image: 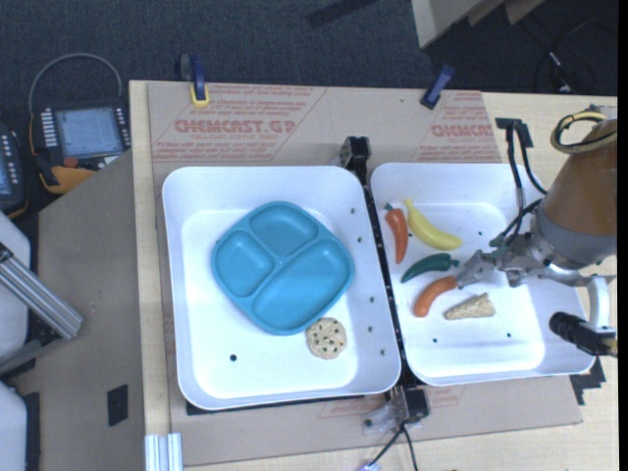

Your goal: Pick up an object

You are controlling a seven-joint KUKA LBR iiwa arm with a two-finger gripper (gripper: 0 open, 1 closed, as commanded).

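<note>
Dark blue-grey carpet surrounds a desk (294, 116) topped with a brown board printed with red lettering. Two shallow white plastic bins with rounded corners sit on it side by side, touching along a black divider.

In the left bin (191, 263) lie two things: a glossy blue plastic plate (283, 265), rounded and split into three compartments, and just beside its lower edge one round tan cookie (326, 338) dotted with dark chips.

In the right bin (491, 356) lie five toy foods, close together in its left half. One red chili pepper (395, 232) stands lengthwise near the divider; one smooth curved yellow banana (429, 226) lies just beside it. Below them sits one dark green pepper (428, 265), then one orange carrot (434, 294) tilted, and one pale beige wedge with a rough, crumbly look (470, 308).

From the right, the grey arm with its orange band reaches over this bin. Its jaws (479, 275) hang just above the wedge and near the carrot's tip; whether they are wide or narrow cannot be told, and nothing is seen between them.

Two blue clamps (437, 86) grip the desk's far edge.
</note>
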